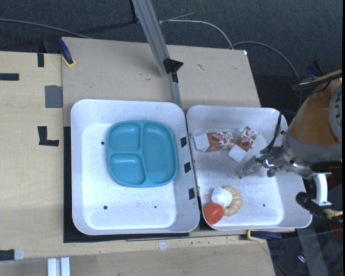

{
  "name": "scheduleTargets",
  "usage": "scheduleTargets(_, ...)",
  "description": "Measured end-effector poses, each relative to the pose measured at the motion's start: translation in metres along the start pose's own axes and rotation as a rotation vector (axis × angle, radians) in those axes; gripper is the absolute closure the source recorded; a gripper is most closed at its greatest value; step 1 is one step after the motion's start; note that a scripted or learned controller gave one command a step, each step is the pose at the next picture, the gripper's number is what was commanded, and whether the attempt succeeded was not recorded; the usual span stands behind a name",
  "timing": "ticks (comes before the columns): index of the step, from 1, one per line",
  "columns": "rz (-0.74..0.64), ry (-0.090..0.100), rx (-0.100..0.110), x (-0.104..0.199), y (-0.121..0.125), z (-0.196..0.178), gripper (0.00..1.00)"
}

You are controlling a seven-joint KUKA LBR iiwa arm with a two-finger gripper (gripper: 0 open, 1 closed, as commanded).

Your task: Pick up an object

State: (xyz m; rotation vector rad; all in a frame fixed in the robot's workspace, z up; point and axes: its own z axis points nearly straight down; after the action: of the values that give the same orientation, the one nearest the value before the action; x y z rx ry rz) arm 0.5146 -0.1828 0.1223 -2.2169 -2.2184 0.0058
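White plastic forms the two shallow bins that sit side by side on the tan wooden surface (121,73). The left bin (86,211) holds a turquoise divided plate (142,153) with three compartments, lying flat toward the upper middle of that bin.

The right bin (270,211) holds the smaller things. Near its upper middle lies a small white carton with red and brown print (214,141), tipped on its side, and just to its right a second small printed packet (245,141) lies tilted, with its white end pointing down and left. At the lower left of this bin a white ball-like item (221,196) rests against a tan ring-shaped piece (236,202), and a red-orange round item (213,213) touches them at the bin's lower rim.

The grey arm with its orange band (313,119) reaches in from the right over the right bin's edge. Its tool (247,170) points leftward, low over the bin floor, just below the second packet and above and to the right of the ring piece. Its dark fingers (250,167) look spread apart with nothing between them, though the blur makes this hard to judge firmly.

A grey metal bar (151,27) slants down from the top to the gap between the bins.
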Motion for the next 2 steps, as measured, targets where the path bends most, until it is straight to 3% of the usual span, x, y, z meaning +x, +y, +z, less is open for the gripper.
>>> scheduleTargets(1, -0.002, -0.001, -0.003, 0.000, 0.001, -0.013, 1.00)
scheduleTargets(2, 0.000, -0.002, -0.009, 0.001, -0.007, -0.059, 1.00)
